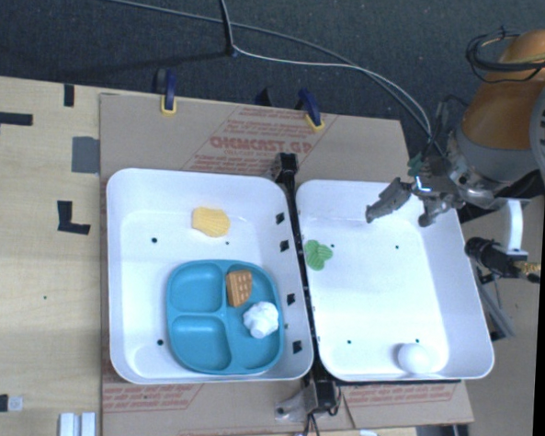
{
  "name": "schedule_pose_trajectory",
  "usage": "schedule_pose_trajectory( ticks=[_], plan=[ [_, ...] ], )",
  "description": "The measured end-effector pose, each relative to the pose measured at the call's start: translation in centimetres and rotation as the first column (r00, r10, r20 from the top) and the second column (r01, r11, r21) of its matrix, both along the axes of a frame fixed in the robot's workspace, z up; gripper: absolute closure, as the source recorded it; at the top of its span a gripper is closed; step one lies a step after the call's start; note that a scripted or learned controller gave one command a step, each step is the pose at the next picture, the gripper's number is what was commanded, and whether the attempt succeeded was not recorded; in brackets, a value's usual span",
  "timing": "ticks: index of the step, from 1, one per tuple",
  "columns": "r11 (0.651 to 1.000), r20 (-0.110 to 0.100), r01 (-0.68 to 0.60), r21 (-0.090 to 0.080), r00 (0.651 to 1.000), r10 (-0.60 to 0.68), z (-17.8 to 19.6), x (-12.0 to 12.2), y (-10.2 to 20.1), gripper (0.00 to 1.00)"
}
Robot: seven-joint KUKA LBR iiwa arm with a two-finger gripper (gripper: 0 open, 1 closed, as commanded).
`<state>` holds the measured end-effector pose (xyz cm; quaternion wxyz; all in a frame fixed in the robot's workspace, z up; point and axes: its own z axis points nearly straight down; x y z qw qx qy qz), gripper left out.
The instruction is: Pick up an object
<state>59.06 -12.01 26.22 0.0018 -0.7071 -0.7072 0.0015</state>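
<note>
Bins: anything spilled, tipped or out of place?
Nothing stands out. The blue tray sits flat in the left bin, holding a waffle piece and a white lump. The yellow item, green item and white ball lie loose.

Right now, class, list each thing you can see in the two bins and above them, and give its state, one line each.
pincer: open, holding nothing, above the right bin's far edge
green object: lying loose in the right bin
white ball: resting by the right bin's near wall
blue tray: flat in the left bin
waffle piece: in the tray
white lump: on the tray
yellow object: beyond the tray
</note>
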Motion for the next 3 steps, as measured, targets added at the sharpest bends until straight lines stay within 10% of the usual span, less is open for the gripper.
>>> schedule_pose_trajectory(
  ticks=[1,3],
  plan=[
    [1.0,0.004,0.0,0.0,1.0,0.0,0.2,0.1,0.0,0.0],
    [1.0,-0.002,0.0,0.0,1.0,0.0,-12.0,0.4,0.4,0.0]
  ],
)
